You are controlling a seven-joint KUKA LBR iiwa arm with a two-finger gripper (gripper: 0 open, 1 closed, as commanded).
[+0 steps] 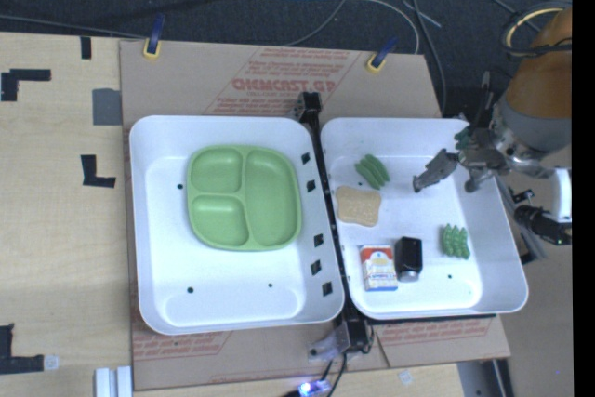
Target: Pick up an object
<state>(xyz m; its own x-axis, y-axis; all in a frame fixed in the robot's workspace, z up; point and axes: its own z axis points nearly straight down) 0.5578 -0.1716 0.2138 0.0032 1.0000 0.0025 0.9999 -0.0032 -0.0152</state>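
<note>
The small red-and-white carton [377,268] lies nearest, at the near edge of the right bin [493,293], with a black block [408,257] touching its right side. Any one of the loose pieces in this bin could serve as the object to pick up. Further right sits a green ridged piece [454,240]; at the far left of the bin a tan slab [359,205] lies just near of a second green piece [373,170].

The gripper [449,172] hangs over the far right part of this bin, its two dark fingers splayed apart with nothing between them. It stands above bare white floor, well apart from every piece.

Judging from here, a straight descent would probably close on nothing, since no item lies under the fingers. Going for the carton risks snagging the black block pressed against it, so one may be dragged or both nudged away. The green pieces look small and low, and could slip out of a spread grip.

Counted: two white bins, one green divided plate [244,198] in the left bin [149,228], two green pieces, one tan slab, one carton, one black block.
</note>
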